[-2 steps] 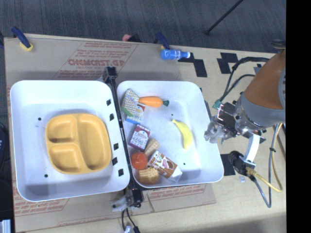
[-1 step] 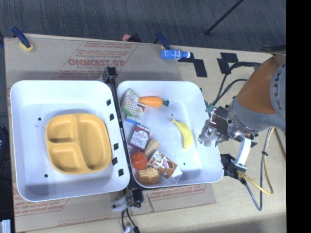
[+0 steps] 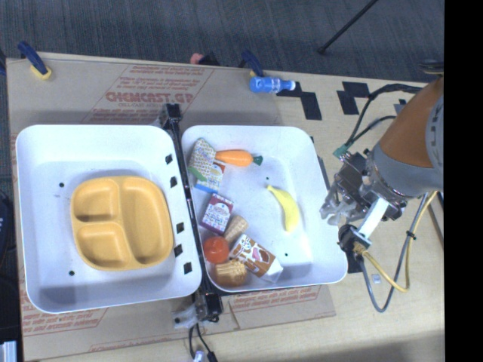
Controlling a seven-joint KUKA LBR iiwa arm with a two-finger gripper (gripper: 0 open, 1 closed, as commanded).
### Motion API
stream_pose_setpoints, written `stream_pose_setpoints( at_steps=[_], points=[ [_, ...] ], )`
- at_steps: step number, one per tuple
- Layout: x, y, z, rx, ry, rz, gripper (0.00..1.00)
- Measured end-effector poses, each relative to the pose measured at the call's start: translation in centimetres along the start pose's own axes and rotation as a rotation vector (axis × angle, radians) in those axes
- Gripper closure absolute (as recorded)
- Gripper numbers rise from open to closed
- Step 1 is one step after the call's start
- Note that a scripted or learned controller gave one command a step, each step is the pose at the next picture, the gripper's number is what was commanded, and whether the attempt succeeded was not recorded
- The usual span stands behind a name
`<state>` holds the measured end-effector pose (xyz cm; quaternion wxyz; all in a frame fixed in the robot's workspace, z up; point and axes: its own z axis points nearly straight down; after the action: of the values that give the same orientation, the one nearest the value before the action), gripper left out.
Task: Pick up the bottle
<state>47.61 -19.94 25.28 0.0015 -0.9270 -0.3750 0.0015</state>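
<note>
A small blue bottle lies on its side on the cardboard beyond the right bin's far edge, outside both bins. My gripper hangs just past that bin's right wall, about level with the banana, low and far from the bottle. Nothing shows in its grasp. The grey arm with its orange band reaches in from the right behind it.
The right bin holds a carrot, a snack packet, a small red box, a tomato, a drink carton and a bread piece. A yellow divided plate lies in the left bin. Cables trail at the right.
</note>
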Motion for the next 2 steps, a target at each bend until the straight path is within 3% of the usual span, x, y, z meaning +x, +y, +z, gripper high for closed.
stream_pose_setpoints(
  at_steps=[2],
  points=[
    [-0.41, 0.39, -0.99, -0.001, 0.000, 0.346, 1.00]
  ],
)
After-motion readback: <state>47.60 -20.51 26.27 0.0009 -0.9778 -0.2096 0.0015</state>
